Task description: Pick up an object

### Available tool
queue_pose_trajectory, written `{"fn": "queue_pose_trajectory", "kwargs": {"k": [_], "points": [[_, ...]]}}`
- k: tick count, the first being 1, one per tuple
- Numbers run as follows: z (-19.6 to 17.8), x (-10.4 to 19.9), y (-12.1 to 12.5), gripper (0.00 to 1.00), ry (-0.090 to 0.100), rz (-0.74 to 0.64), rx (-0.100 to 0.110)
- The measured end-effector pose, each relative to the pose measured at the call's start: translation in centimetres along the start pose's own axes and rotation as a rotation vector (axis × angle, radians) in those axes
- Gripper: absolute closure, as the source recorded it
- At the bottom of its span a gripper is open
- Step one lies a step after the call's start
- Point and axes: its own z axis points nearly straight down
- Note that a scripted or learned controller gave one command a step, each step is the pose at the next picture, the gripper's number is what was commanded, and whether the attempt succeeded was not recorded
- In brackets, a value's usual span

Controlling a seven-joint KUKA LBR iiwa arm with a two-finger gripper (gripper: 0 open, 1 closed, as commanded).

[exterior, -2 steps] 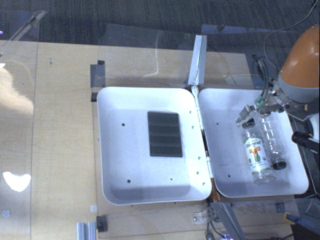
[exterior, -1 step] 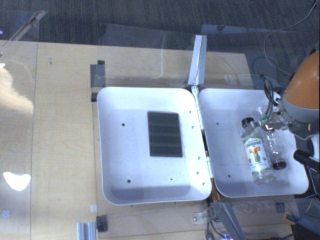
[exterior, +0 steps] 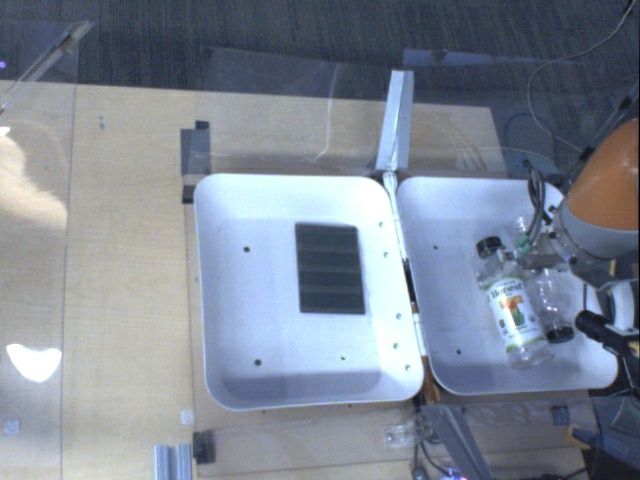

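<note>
Wooden bench, two white bins, me reaching into the right bin.
I am hovering my end effector over the clear bottle: light, slippery, best grabbed mid-body; grip state unclear.

Bench: pale wood, smooth, satin sheen. Bins: white plastic, matt. Left bin centre: dark ribbed pad, matt. Right bin: clear plastic bottle, glossy, paper label. Behind bench: carpet, dark, rough.
</note>
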Motion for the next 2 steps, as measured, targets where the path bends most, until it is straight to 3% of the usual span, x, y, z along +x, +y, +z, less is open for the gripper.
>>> {"fn": "queue_pose_trajectory", "kwargs": {"k": [1,2], "points": [[2.2,0.1,1.2,0.00,-0.014,-0.100,-0.009],[2.2,0.0,2.2,0.00,-0.014,-0.135,-0.005]]}}
